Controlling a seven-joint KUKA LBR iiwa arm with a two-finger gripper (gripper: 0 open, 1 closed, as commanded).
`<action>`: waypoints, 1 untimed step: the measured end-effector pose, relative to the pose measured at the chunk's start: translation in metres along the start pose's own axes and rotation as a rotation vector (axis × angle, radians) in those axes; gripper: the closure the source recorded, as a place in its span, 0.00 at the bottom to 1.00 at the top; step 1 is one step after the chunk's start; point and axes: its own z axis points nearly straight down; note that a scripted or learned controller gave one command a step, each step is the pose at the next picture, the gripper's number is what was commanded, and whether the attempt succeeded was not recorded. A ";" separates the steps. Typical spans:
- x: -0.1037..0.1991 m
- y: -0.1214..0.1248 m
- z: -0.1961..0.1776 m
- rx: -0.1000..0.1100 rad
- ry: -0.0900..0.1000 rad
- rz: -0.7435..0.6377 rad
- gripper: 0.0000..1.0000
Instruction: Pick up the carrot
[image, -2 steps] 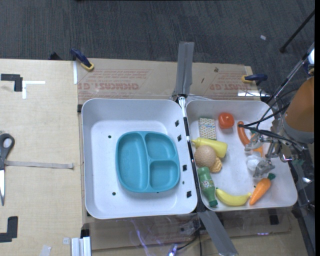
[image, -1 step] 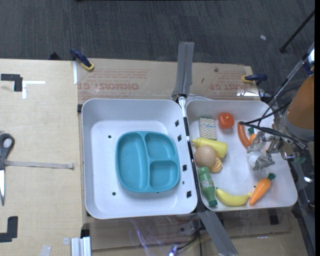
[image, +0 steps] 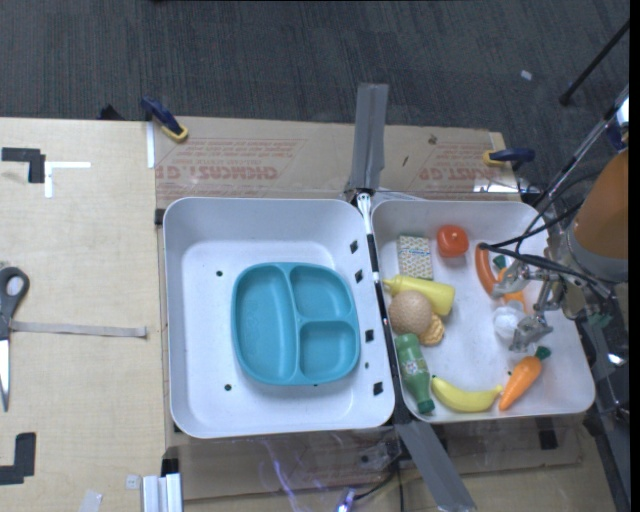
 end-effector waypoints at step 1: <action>-0.002 0.000 -0.010 0.001 -0.005 0.000 1.00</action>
